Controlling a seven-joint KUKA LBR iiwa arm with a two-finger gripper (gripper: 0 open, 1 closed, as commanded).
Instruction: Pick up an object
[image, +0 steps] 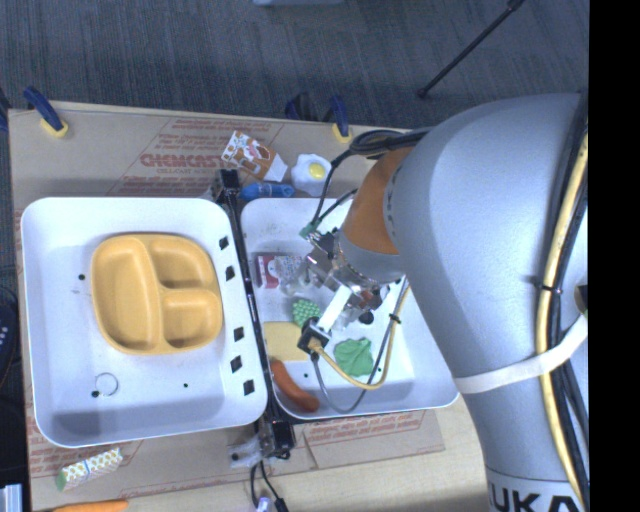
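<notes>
Hovering low over the right-hand bin (425, 392), the end effector (318, 270) sits just beside a red-and-white packet (268, 270) and above a small green piece (303, 312). From where I stand I cannot tell whether it is wide or narrow, and I see nothing held. This looks like the approach step. Next it needs to settle squarely over one item, perhaps the packet, and close on it before lifting, keeping clear of the green leaf (352, 355) nearby.
</notes>
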